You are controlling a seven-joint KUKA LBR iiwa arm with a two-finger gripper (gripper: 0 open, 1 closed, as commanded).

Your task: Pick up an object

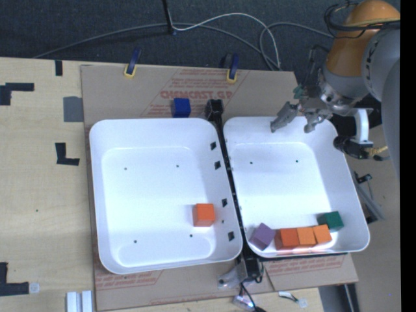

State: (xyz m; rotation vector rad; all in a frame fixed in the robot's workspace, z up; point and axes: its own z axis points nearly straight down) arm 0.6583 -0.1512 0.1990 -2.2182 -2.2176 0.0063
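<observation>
Approach step: two-finger gripper (294, 122) hangs with jaws wide and empty over right white bin's (338, 149) far rim; blocks lie along near wall, purple cube (262, 236) leftmost, so next descend there.

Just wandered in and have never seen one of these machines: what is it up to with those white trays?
A grey and orange robot arm reaches in from the right, its gripper open above the far rim of the right bin, holding nothing. That bin has a purple block, two orange blocks and a green block along its near edge. The left bin holds one orange cube. A blue block sits outside on the cardboard.
</observation>
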